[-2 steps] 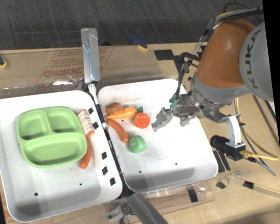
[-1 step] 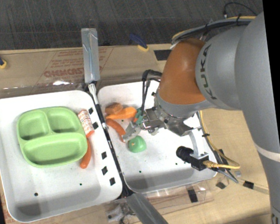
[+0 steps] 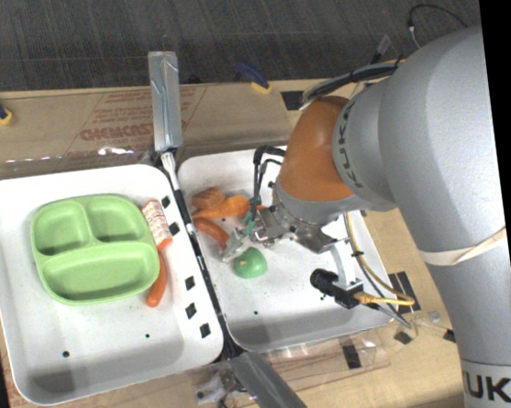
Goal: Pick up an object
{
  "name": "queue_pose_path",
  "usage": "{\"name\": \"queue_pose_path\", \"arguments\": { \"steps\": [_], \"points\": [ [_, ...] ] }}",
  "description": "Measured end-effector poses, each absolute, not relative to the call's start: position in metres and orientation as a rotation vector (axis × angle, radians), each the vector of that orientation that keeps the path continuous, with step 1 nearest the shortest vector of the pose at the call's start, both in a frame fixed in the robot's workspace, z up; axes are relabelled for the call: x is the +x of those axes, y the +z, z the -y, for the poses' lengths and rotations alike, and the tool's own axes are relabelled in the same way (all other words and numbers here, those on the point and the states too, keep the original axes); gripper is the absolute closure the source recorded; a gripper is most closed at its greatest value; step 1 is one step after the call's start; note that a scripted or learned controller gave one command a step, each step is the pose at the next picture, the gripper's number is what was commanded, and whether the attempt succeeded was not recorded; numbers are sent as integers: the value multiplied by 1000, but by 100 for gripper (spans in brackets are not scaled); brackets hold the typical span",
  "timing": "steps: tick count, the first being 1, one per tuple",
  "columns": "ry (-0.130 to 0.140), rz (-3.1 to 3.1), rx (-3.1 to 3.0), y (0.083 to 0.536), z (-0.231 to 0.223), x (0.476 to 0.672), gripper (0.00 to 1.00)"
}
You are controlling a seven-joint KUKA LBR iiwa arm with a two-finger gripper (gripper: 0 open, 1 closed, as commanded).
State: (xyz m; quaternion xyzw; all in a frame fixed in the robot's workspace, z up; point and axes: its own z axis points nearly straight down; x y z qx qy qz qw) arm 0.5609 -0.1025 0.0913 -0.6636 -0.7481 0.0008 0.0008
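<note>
Filling the right side of the frame is my big grey arm [image 3: 444, 157], orange band [image 3: 310, 159] above the wrist, reaching into the right bin [image 3: 289, 328]. My gripper [image 3: 252, 234] sits low at the middle of the frame, just above a green ball [image 3: 250, 264]; can't tell if it's open or closed. Orange toys [image 3: 214, 208] are piled just upper left of it. Over in the left bin [image 3: 35, 364], a green divided tray [image 3: 95, 248] with a carrot [image 3: 157, 284] at its right edge.
</note>
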Motion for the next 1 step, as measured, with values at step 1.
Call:
{"name": "queue_pose_path", "arguments": {
  "steps": [1],
  "points": [
    [6, 2352, -2077, 100, 102, 560, 100]
  ]
}}
